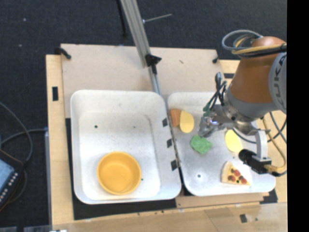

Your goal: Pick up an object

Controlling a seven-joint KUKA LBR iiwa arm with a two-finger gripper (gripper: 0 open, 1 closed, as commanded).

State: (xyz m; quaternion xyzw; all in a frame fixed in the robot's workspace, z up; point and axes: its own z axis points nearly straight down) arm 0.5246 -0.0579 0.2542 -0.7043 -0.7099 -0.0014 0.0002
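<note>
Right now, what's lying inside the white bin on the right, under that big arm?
In the right bin: an orange and yellow piece, a green lump just below the gripper, a yellow oval and a pizza slice. The arm covers the bin's far right corner.

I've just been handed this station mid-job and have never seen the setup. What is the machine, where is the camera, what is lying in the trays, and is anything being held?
The picture comes from one fixed camera above the bench, looking down at a slant. The grey arm with the orange band is the robot, reaching in from the right. Its gripper hangs low over the right bin, just above a green object. I cannot tell whether it grips anything.

The right bin also holds a yellow piece next to a brownish one, a pale yellow piece and a pizza-slice toy. The left bin holds a yellow bowl.
</note>
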